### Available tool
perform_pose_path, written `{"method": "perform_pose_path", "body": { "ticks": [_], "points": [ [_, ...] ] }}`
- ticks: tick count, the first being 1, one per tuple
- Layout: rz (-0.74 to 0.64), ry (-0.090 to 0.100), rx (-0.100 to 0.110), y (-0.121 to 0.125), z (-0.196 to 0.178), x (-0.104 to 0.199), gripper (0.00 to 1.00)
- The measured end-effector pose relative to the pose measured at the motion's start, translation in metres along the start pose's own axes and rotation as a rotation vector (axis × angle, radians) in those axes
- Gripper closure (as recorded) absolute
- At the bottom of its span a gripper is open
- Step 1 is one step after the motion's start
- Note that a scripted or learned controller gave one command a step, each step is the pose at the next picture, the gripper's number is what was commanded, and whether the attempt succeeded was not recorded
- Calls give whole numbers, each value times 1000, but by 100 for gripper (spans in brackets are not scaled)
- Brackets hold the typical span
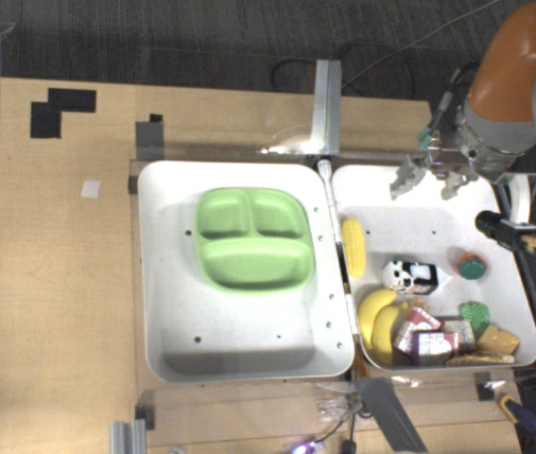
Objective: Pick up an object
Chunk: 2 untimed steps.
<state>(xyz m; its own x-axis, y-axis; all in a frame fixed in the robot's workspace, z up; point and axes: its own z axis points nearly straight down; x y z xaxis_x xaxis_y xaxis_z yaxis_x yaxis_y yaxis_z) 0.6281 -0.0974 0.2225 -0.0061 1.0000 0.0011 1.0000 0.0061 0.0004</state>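
Observation:
My gripper (428, 185) hangs over the far edge of the right bin (409, 225), its two fingers spread apart with nothing between them. Below it in that bin lie a corn cob (353, 245), a black-and-white cow toy (410, 275), a small green-and-red round item (473, 266), yellow bananas (378, 318), and a pile of boxes and packets (438, 337) at the near end. The gripper is well above and behind all of them, touching none.
The left bin (168, 282) holds a green divided plate (252, 237). A metal post (327, 102) stands behind the seam between the bins. The arm's orange band (518, 36) is at upper right, with cables along the right side.

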Motion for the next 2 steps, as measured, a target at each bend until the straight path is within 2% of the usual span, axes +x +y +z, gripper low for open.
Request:
{"method": "perform_pose_path", "body": {
  "ticks": [1, 2],
  "points": [
    [-31, 0, 1, -12, 111, 3, 0],
    [-35, -2, -17, -78, 132, -4, 0]
  ]
}}
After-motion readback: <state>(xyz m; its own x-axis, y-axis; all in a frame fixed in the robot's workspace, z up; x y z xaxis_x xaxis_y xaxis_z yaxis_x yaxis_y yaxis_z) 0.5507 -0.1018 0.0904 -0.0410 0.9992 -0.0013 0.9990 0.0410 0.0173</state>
